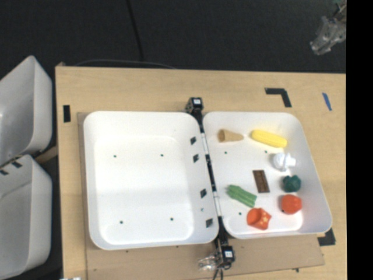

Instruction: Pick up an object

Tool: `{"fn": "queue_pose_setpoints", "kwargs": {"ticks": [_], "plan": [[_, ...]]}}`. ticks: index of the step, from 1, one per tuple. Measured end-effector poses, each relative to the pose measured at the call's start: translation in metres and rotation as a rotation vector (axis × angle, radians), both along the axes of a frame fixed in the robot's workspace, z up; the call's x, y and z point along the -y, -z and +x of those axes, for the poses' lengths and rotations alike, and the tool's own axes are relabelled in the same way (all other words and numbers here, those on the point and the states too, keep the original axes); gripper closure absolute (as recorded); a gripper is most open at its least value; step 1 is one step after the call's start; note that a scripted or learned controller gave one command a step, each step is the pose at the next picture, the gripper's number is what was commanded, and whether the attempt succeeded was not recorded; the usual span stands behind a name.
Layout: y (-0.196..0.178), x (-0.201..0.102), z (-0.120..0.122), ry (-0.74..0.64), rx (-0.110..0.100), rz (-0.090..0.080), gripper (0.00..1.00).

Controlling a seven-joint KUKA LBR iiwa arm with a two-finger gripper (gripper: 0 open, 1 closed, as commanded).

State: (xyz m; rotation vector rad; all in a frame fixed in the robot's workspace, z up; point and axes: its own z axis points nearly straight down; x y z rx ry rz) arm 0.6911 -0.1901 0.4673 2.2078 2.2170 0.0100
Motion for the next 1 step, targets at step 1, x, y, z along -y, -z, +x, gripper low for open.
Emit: {"fn": "queue_pose_setpoints", "kwargs": {"ticks": [1], "plan": [[0.1183,0.0014,-0.0823,0.008,-0.027,0.006,1.0]]}}
